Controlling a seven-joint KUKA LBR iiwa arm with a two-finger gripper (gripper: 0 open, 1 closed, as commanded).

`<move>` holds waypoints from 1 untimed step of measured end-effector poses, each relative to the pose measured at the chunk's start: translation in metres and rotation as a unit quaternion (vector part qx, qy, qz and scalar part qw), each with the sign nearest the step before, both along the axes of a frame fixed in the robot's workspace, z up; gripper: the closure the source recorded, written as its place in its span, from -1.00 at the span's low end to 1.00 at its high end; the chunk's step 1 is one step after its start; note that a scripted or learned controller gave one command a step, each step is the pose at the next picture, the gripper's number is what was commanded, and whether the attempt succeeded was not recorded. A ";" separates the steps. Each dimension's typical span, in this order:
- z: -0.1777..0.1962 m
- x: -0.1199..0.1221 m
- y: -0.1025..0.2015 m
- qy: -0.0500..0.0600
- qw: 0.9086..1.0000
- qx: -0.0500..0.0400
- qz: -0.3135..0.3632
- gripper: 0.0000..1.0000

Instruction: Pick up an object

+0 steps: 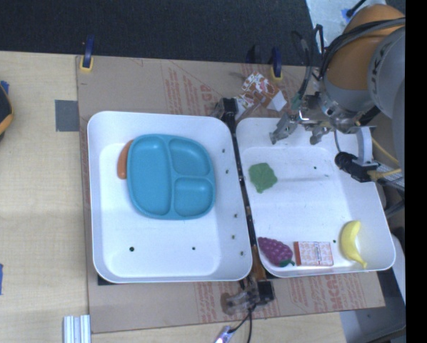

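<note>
- The gripper (299, 128) of the grey-and-orange arm (363, 48) hangs over the far edge of the right-hand bin (313, 191), its two fingers spread wide with nothing between them; by the look of it, the pick-up is at the approach step and no object is in hand yet.
- The nearest candidate, a green leafy piece (262, 176), lies on the bin floor near the left wall, just below and to the left of the open fingers in the camera's view.
- Other candidates lie along the bin's near edge: a bunch of purple grapes (275, 249), a small red-and-white packet (314, 254) beside it, and a yellow banana (352, 243) in the right corner.
- The next move likely calls for shifting over the chosen item, lowering, and closing squarely on it.
- The green piece's closeness to the bin wall could crowd one finger.
- The left-hand bin (113, 249) bears a blue divided plate (172, 176) with an orange object (122, 161) tucked at its left rim, well apart from the gripper.
</note>
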State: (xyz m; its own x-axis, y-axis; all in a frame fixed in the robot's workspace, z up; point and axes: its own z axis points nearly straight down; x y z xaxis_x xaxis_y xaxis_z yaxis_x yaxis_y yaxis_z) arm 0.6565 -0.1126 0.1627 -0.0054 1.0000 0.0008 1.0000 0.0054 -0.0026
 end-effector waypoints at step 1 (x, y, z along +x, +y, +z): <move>-0.072 -0.030 0.014 0.001 1.000 -0.001 -0.001 -1.00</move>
State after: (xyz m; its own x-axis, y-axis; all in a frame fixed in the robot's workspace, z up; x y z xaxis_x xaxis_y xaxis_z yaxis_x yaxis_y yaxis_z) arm 0.6262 -0.0983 0.0911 -0.0038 1.0000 -0.0013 1.0000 0.0038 -0.0054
